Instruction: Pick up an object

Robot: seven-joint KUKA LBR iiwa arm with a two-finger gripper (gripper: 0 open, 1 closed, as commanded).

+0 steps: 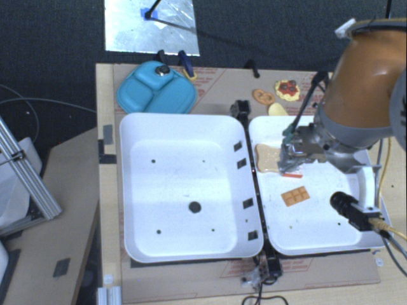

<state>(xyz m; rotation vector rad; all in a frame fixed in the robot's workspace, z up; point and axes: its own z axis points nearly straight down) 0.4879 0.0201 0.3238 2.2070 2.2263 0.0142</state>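
The right bin (318, 237) holds a pale slice of toy toast (266, 158) near its left wall. A small brown waffle-like square (295, 196) lies closer to the front, with a thin red strip (292, 175) between the two. My gripper (292, 159) hangs low over the right edge of the toast, just above the red strip. The arm's grey and orange body hides the bin's far right corner.
The left bin (184, 135) has a small dark round spot (194, 207) on its floor. Behind the bins lie a blue divided tray (156, 89) and small toy foods (287, 89). A black cylinder (348, 208) juts over the right bin's right side.
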